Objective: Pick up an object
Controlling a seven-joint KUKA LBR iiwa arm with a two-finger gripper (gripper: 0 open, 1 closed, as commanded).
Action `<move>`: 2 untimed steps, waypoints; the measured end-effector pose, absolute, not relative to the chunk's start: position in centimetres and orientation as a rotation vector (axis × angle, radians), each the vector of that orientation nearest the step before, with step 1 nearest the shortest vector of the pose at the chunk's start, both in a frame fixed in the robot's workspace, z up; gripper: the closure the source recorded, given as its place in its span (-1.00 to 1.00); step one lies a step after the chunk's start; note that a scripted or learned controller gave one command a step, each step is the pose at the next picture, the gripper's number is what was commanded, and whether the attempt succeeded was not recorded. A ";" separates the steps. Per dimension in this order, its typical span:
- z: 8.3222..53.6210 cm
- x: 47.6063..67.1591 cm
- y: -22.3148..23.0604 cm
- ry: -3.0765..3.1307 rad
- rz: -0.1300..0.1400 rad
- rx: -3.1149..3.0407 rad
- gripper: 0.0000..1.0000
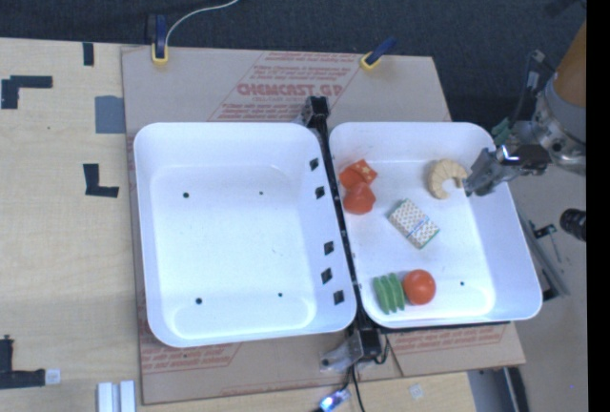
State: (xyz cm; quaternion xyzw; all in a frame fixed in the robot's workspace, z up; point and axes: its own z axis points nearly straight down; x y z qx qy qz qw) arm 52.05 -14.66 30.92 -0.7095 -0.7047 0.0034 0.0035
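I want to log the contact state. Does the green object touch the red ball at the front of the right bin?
Touching. In the camera view the green object lies directly against the red ball, with no white bin floor visible between them.

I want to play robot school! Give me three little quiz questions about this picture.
1. True or false: the croissant lies in the left bin.
2. What lies closest to the gripper? A) croissant B) patterned box C) green vegetable
3. Fill in: the red ball touches the green ____.

Key: 1 false, it is in the right bin; 2 A; 3 vegetable.
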 end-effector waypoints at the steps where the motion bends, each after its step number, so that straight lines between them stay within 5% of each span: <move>1: 26.0 48.2 -19.9 -2.215 0.005 -2.223 1.00; 2: 27.2 48.4 -19.6 -2.223 0.002 -2.220 1.00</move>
